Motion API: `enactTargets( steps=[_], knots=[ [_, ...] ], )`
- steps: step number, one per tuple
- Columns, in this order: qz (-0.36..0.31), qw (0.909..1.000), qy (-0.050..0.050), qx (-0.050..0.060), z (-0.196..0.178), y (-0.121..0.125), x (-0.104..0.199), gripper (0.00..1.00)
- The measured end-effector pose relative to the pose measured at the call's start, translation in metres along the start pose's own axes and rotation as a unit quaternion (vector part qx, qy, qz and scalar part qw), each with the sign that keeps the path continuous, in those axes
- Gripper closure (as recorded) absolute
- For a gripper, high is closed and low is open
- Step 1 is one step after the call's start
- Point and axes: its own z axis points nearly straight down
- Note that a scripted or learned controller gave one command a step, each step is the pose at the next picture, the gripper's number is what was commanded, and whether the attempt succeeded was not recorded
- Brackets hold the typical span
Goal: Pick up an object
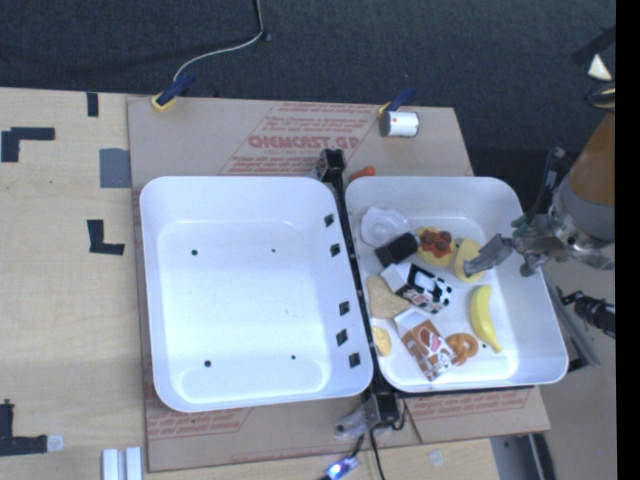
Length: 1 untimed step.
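- Across the bench: two white bins side by side, the left bin (240, 288) bare, the right bin (535, 343) crowded, likely as the picking source.
- Over the right bin's right rim: gripper (492, 253), carrying nothing visible, jaw spread impossible to tell.
- Just below: banana (484, 315), lying loose, apart from neighbours, probably easiest to grasp.
- Beside the gripper tip: small yellow piece (466, 256).

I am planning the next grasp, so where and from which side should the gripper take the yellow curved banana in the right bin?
Probably best across the middle of the yellow curved banana, from above, fingers closing on its two long sides. It lies flat and lengthwise, with bare floor of the right white bin on its right. The gripper is near its upper end.
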Motion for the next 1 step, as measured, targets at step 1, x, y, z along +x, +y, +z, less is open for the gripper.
enactTargets(
  steps=[1],
  knots=[
    [-0.001,1.0000,0.004,0.006,0.0706,-0.0548,0.0671,0.00]
  ],
)
